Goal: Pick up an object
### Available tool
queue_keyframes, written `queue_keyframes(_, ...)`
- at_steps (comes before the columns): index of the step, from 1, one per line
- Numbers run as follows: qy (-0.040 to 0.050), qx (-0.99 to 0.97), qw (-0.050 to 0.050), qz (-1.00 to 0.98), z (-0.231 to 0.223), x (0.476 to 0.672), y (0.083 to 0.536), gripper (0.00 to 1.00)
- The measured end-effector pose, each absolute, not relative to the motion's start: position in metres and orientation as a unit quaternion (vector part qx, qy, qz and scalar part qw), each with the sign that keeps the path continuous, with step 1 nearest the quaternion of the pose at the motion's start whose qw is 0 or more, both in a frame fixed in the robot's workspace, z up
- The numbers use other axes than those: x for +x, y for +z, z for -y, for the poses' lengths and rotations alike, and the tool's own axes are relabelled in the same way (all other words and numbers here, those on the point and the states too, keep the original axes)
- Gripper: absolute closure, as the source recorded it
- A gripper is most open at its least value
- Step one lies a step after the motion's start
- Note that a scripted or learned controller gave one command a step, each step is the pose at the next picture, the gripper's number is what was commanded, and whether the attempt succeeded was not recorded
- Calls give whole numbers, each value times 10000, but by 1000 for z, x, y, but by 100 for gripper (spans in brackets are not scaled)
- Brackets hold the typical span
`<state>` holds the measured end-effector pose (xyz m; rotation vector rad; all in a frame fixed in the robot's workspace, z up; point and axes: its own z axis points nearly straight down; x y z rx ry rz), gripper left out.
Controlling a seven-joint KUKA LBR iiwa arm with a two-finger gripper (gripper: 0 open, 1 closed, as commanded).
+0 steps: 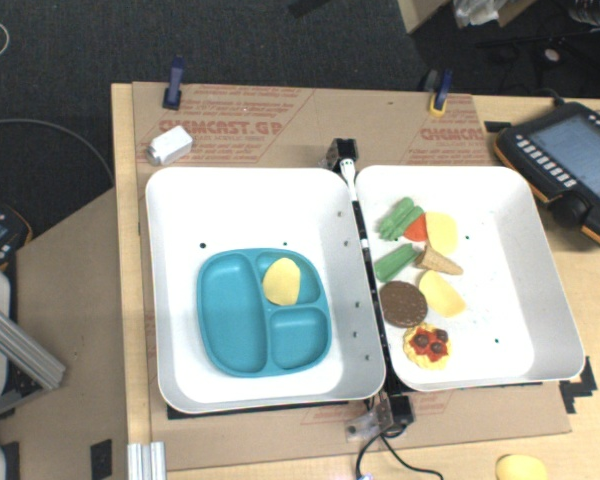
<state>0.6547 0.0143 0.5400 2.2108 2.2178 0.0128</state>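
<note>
Left of centre, white bin (pixel 180 228) holding blue divided tray (pixel 264 311) with yellow lemon (pixel 282 281), right bin (pixel 500 268) with toy foods: green pods (pixel 398 218), brown cookie (pixel 403 303), small pizza (pixel 427 345)

tray (pixel 242 326) in left bin (pixel 175 268), toys (pixel 421 268) right

Two white bins are shown: the left bin (pixel 170 268) and the right bin (pixel 510 268). A teal divided tray (pixel 235 318) is seen in the left bin, with a pale yellow piece (pixel 282 281) in its upper right compartment. In the right bin, two green pieces (pixel 398 218) (pixel 394 262), an orange-red piece (pixel 416 229), two yellow pieces (pixel 441 231) (pixel 441 294), a tan cone (pixel 439 261), a dark brown disc (pixel 403 304) and a yellow piece dotted with red and dark spots (pixel 426 345) are seen. Red lettering is printed on the brown board (pixel 230 123); blue clamps (pixel 173 83) (pixel 439 89) are fitted at its upper edge.
</note>
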Motion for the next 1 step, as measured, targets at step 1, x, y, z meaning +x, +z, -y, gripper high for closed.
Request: queue_keyframes(1, -44, 7089, -44, -7053, 21, 590, 441, 100)
